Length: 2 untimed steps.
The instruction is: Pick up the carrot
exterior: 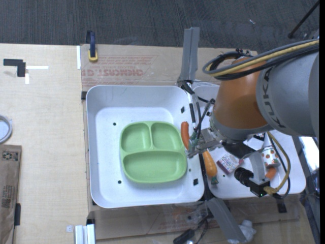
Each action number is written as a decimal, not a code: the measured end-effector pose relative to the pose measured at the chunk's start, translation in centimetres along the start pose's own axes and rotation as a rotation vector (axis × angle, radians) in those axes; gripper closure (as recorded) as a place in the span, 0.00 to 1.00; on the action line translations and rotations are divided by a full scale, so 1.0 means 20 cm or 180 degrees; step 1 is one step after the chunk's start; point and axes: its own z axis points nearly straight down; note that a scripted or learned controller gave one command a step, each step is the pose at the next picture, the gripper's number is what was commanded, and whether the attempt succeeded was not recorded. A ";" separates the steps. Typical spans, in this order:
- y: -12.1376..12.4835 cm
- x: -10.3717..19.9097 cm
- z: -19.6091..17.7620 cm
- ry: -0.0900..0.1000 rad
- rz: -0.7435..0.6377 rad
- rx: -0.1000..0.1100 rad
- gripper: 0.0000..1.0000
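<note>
The orange carrot (209, 165) lies across the wall between the two white bins, just under the claw (195, 145); its grip, I can't tell. A green three-compartment plastic plate (152, 152) sits in the left white bin (101, 136), an orange sausage-shaped piece (185, 133) at its right edge, and small packets (228, 163) lie in the right bin (294, 179).

Even, bright overhead light; the white bin (101, 187) glares slightly, shadows stay soft, and focus is fairly sharp.

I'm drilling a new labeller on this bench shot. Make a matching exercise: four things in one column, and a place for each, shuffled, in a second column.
Things:
1. green divided plate
2. carrot
3. orange sausage-shaped piece
4. roll of tape

Places:
A. on the bench at the view's left edge
B. across the rims where the two bins meet
C. middle of the left bin
D. beside the plate's right edge

Pairs: 1-C, 2-B, 3-D, 4-A
</note>
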 end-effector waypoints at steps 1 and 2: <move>0.01 0.21 0.00 -0.0003 0.0998 -0.0007 1.00; 0.03 0.27 -0.06 -0.0004 0.0206 -0.0005 1.00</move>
